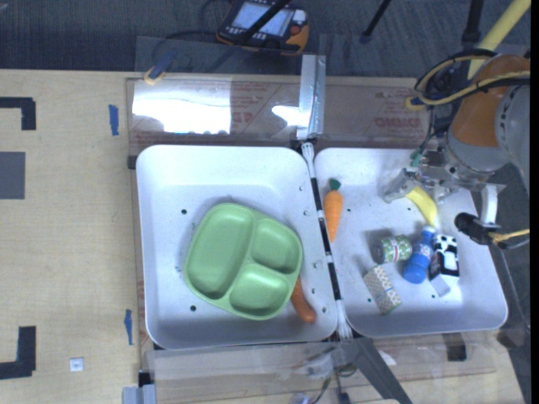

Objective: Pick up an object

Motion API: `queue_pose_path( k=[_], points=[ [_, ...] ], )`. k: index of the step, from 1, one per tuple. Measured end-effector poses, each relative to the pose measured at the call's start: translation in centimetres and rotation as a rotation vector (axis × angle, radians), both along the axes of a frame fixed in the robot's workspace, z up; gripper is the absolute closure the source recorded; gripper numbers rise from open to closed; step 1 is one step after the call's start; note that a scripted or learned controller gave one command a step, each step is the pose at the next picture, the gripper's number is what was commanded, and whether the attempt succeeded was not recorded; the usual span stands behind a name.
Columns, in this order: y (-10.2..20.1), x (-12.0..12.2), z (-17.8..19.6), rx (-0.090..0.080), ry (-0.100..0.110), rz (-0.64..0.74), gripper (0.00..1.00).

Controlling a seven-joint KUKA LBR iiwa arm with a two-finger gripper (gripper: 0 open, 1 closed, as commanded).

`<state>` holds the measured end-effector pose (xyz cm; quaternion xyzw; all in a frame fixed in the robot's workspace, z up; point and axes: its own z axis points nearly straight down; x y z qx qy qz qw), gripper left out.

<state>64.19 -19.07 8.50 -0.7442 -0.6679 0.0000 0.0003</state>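
Your tool (pixel 410 182) sits low over the right bin (pixel 484 305), just above the banana (pixel 424 205); whether its grip is wide or narrow, you cannot tell. Left of the banana lies a carrot (pixel 333 212).

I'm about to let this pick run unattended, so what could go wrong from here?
1. The tool hovers by the banana near the right bin's far wall, so a descent there might clip the wall or only nudge the banana.
2. The blue bottle, can and black-and-white toy lie close together, so a grasp there may catch two or slip.
3. The carrot lies against the divider, leaving little room on that side.
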Motion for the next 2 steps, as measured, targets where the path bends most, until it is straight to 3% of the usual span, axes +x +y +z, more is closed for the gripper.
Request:
queue_pose_path(
  k=[1,2],
  points=[
    [0.0,0.1,1.1,0.0,0.0,0.002,1.0],
    [2.9,-2.6,9.3,0.0,0.0,-0.156,1.0]
  ],
)
